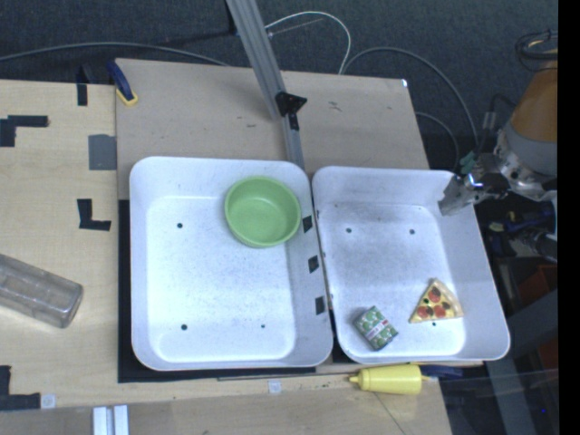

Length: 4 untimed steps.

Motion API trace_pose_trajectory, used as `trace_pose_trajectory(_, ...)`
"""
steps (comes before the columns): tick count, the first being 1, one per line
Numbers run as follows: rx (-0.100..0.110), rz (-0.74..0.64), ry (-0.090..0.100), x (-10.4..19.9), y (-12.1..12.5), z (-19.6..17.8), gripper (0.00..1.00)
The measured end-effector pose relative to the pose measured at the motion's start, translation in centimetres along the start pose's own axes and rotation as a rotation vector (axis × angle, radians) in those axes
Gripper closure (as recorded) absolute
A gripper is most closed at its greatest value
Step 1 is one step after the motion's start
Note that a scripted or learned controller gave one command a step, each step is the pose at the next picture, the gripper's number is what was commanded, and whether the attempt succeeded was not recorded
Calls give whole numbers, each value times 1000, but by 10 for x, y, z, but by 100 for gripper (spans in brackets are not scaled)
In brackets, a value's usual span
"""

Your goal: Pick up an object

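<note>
A green bowl [263,210] sits upright at the back right of the left bin [154,270]. In the right bin [381,198] a small green packet [375,327] lies near the front, and a toy pizza slice [436,303] lies to its right. My gripper [456,196] hangs at the right bin's back right rim, away from all three objects. The arm with its orange band [540,107] reaches in from the right edge.
A yellow bottle [392,379] lies on the bench just in front of the right bin. A clear plastic container [36,290] lies on the bench at far left. A grey metal pole [263,53] slants down to the bins' back edge.
</note>
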<state>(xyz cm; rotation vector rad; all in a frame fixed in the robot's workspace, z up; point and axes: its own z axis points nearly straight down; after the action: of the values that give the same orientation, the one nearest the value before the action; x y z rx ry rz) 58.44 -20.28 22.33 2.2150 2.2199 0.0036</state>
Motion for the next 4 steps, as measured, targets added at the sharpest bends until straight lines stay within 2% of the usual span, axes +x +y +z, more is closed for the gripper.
trace_pose_trajectory(1, 1, 0, 0, 0, 2, -50, 100)
trace_pose_trajectory(2, 8, -3, 4, 54, 1, -33, 100)
trace_pose_trajectory(3, 7, -4, 4, 101, -1, -36, 100)
trace_pose_trajectory(4, 8, -5, 4, 161, 8, -27, 100)
